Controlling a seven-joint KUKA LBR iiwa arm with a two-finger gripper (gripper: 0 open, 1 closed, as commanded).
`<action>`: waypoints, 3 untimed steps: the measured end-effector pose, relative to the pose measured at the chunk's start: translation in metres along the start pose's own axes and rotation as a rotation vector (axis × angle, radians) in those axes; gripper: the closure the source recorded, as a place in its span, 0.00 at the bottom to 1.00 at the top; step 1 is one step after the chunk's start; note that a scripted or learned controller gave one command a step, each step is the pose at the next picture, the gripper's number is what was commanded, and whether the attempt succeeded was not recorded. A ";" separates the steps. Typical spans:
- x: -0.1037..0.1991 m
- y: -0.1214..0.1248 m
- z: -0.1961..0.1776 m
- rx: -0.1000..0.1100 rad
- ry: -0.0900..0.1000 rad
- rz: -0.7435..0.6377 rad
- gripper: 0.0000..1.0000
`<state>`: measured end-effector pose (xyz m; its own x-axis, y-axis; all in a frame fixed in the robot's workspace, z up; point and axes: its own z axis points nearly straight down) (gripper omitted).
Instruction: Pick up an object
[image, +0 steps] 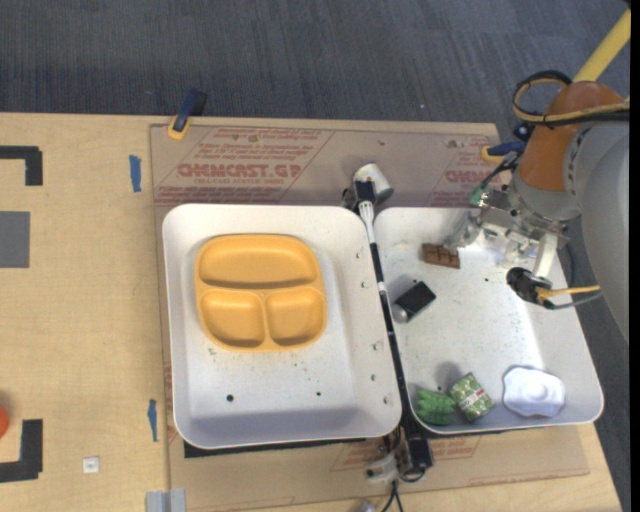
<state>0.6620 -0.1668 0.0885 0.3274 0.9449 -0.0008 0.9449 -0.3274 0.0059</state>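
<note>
In the right bin (560, 340) a small brown block (439, 256) lies near the far edge. A flat black object (413, 298) rests left of centre. At the near edge sit a green leafy item (434, 404), a green patterned packet (472, 395) and a white rounded object (532, 391). My gripper (478, 234) hangs over the bin's far right part, just right of the brown block, with nothing seen between its fingers.
The left bin (190, 370) holds a yellow divided plate (262, 290). A white and black clip (368, 184) sits at the far end of the wall between the bins. Cardboard (250, 160) lies under both bins.
</note>
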 end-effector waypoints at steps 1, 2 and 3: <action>-0.046 -0.084 -0.032 0.008 0.001 -0.093 0.00; 0.000 -0.163 0.003 0.008 0.003 -0.323 0.00; 0.061 -0.039 0.002 0.002 0.000 -0.275 0.00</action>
<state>0.6455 -0.0966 0.0858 0.0589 0.9983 -0.0024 0.9983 -0.0589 0.0033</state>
